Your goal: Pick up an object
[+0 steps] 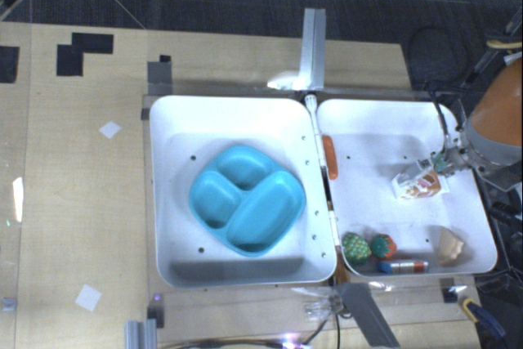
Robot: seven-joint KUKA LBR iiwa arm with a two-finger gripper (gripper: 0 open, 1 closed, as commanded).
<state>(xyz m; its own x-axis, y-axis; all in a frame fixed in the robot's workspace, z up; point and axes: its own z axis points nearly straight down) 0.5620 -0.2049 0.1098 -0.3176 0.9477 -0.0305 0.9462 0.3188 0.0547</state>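
In the right bin (368, 123) lie several small objects. A crinkled white and orange packet (417, 185) sits right of the middle. An orange stick (329, 157) lies along the left wall. At the front are a green ball (355, 247), an orange and green ball (382, 245), a red marker (402, 266) and a beige lump (450, 244). My gripper (445, 162) hangs low at the packet's upper right corner, touching or nearly touching it. The arm's orange band (500, 106) is at the right edge.
The left bin (172, 135) holds a blue divided plate (247, 199). A metal post (314, 49) stands behind the wall between the bins. Cables run near the arm at the right. The bench has black marks at the back left.
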